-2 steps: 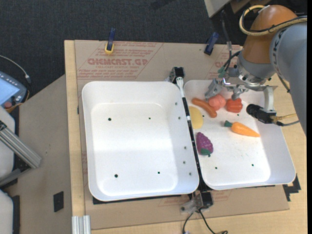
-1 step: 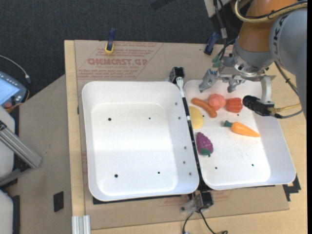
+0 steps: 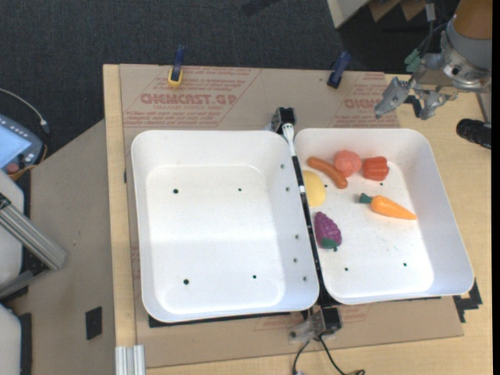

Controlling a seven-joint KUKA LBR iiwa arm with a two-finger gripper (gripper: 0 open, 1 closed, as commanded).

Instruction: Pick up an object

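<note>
While the end effector hangs above the far right corner of the desk, its 2 fingers are spread apart and nothing is between them. It sits just past the back edge of the right bin, not over the toys. Just above it you can see the grey arm with its orange band.

Inside the right bin lie 6 toy foods. A red pepper and a pink round fruit sit near the back, touching or almost touching. A long orange hot dog lies slanted just beside the pink fruit. A yellow lemon rests against the bin's left wall. A carrot lies near the middle. A purple bunch of grapes lies closer to the front.

The left bin sits right beside it. A blue clamp and a dark blue clamp grip the desk's back edge.
</note>
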